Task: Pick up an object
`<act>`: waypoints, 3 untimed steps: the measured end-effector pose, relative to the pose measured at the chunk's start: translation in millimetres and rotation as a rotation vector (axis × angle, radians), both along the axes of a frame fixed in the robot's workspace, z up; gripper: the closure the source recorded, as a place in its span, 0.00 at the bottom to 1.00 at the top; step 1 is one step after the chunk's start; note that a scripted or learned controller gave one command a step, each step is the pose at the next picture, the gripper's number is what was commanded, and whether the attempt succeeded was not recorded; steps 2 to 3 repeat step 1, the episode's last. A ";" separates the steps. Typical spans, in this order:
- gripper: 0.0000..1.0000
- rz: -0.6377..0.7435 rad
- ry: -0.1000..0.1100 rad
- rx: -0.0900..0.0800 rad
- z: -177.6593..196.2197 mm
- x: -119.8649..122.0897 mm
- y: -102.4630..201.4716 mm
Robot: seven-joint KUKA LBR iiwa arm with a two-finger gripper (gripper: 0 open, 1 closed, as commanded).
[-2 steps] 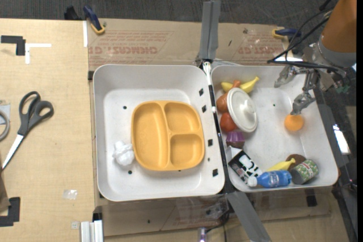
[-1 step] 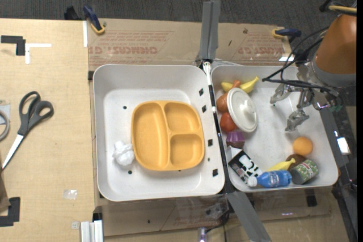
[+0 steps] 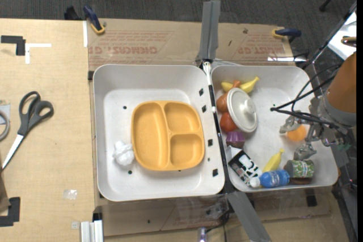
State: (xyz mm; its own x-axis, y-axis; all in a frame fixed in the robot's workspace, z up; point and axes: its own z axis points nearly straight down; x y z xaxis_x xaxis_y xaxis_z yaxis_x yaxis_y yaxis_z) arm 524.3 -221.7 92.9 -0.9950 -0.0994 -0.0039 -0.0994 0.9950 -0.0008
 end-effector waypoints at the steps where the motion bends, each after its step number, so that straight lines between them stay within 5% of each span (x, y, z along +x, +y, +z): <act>1: 0.00 -0.036 -0.007 -0.001 1.3 -33.6 37.5; 3: 0.00 -0.036 -0.007 -0.001 1.3 -33.6 37.5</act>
